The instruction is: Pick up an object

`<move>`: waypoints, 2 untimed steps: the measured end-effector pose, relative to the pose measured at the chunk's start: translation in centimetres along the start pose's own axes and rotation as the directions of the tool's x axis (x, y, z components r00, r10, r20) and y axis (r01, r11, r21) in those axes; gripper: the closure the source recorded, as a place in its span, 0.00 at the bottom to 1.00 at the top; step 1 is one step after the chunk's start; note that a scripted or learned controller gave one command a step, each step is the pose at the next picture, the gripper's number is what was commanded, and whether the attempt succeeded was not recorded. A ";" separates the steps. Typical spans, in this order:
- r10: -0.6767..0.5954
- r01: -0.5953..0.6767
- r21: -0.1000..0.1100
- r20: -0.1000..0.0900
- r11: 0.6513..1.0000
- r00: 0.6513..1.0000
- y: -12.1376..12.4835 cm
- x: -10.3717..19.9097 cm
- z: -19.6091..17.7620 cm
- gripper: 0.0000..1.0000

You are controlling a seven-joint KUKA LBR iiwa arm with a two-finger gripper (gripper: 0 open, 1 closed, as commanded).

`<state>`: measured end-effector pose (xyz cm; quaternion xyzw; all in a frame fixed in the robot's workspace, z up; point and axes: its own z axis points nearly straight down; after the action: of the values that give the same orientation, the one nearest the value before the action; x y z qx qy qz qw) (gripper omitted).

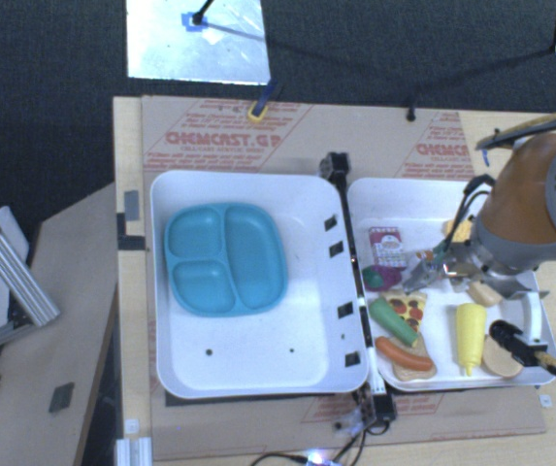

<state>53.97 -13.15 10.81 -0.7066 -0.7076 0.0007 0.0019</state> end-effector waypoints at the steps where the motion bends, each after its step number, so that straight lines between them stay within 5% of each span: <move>1: 0.000 0.000 -0.010 0.000 1.000 1.000 0.3 0.0 2.0 0.00; 2: 0.001 -0.001 -0.022 0.004 1.000 1.000 0.6 0.0 0.8 1.00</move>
<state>54.58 -13.20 10.06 -0.7070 -0.7072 -0.0056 -0.0071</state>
